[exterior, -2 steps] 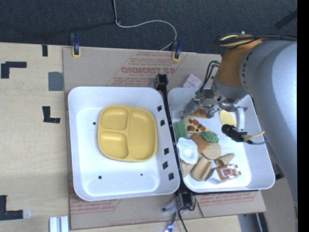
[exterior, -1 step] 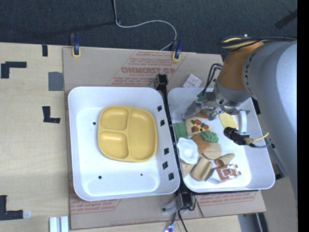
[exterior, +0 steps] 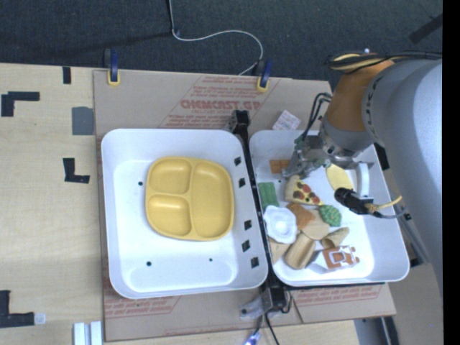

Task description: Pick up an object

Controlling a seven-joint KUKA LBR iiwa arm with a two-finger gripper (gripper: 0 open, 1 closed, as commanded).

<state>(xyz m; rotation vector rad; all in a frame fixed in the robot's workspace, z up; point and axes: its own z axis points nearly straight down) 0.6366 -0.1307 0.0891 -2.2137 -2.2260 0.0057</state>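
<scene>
1. The gripper hangs low over the upper part of the right bin, just above a pizza slice; its state cannot be told from here.
2. The toy food lies heaped in that bin: a fried egg, a green strip, a broccoli piece, bread pieces and a yellow banana.
3. The left bin holds a yellow divided plate.
4. Clamps pin the cardboard sheet beneath the bins.

Wooden bench, dark carpet
</scene>
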